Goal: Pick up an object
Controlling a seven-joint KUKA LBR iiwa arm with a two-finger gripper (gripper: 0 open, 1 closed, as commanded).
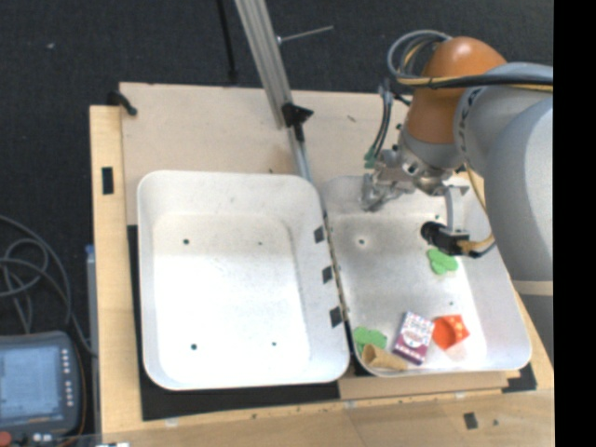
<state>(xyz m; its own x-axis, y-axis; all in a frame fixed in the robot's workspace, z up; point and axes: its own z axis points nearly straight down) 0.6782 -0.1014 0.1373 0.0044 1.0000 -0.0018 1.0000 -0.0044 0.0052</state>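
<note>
My gripper (377, 194) hangs over the far left corner of the right bin (391, 259), below the orange wrist band. Nothing shows between its fingers. Along the near edge of that bin lie a purple box (414, 337), an orange-red block (450, 331), a green piece (368, 338) and a tan piece (384, 358). Another green piece (443, 262) sits by the bin's right side, under the arm. All of these lie well away from the gripper.
The left bin (233, 277) stands beside the right one. A slanted metal rail (270, 63) rises from behind the bins. A black cable clip (445, 237) hangs from the arm over the right bin.
</note>
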